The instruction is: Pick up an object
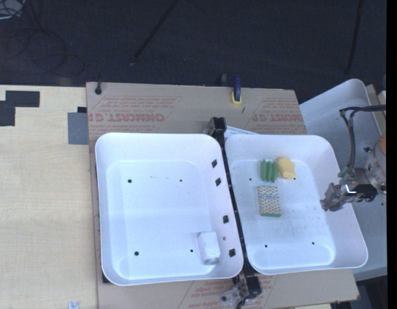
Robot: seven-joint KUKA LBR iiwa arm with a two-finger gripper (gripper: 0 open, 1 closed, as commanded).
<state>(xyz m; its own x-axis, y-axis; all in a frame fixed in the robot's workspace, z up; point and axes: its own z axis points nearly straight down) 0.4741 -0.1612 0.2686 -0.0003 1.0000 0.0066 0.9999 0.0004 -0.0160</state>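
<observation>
Patterned sponge block (269, 201) lying flat mid right bin (343, 246), just near of the green piece (268, 170) and yellow lump (286, 168). Likely light, soft and springy, rough enough not to slip; best pinched across the short sides, square to the long edge. Whitish object (208, 246) at the near right of the left bin (111, 172). Gripper (333, 197) at the right bin's right rim, well apart from the sponge; open or closed, impossible to tell.
</observation>
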